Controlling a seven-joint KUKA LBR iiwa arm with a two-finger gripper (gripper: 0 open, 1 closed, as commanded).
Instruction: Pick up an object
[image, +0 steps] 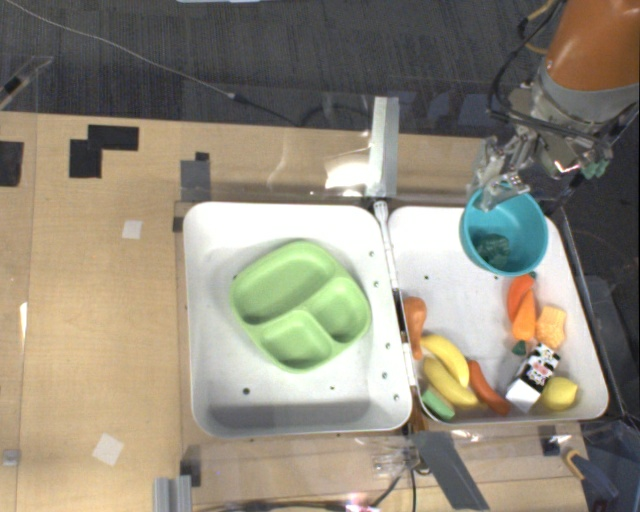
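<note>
Bowl (505, 237) rim between pincer (497, 187) fingers, right bin.

No words, brands or numbers can be read anywhere. The nearest thing to a label is the small white carton with black blotches (533, 377), lying at about five o'clock in the right-hand shallow white bin (440, 250); its markings are too small and blurred to make out as lettering.

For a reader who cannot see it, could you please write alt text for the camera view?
A gripper grips the rim of a teal bowl at the back of the right white bin, which holds toy food; the left white bin holds a green divided plate.
</note>
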